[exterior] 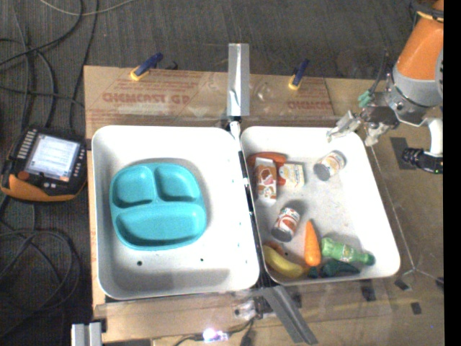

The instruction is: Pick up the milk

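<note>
Nothing is lifted yet: the milk (pixel 266 179) lies in the right bin (pixel 385 215), the released pincer (pixel 344 127) poised upper right.

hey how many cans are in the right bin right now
2. One can lies near the bin's upper right, just below the gripper. The other can sits mid-bin, above the banana. More could be hidden.

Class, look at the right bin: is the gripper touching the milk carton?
Apart. The camera view shows the gripper up at the right bin's top right rim, with bare white floor between it and the milk carton lying near the left wall.
</note>
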### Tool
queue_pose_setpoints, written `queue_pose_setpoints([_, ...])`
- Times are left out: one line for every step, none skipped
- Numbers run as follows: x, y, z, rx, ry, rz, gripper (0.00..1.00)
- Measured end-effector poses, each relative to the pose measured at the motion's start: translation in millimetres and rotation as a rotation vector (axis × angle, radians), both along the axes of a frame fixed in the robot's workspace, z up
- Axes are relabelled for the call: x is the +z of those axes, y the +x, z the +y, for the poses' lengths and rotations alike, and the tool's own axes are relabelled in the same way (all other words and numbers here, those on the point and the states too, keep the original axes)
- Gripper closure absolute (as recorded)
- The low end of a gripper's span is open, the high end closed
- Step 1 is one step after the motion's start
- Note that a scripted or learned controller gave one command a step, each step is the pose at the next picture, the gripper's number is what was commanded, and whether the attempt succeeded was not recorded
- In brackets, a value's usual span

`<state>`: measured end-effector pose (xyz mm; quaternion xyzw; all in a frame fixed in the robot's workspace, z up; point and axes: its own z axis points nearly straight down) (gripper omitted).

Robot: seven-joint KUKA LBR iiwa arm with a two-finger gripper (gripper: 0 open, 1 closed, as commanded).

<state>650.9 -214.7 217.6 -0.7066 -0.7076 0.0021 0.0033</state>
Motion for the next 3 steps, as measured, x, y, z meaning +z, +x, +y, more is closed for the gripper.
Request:
queue_pose_setpoints([-83.9, -44.2, 74.1, -0.003, -0.001, 0.002, 0.00])
queue_pose_setpoints([-84.3, -97.0, 122.0, -0.085, -0.002, 0.002, 0.00])
queue_pose_setpoints([-79.6, -98.5, 122.5, -0.087, -0.001, 0.010, 1.00])
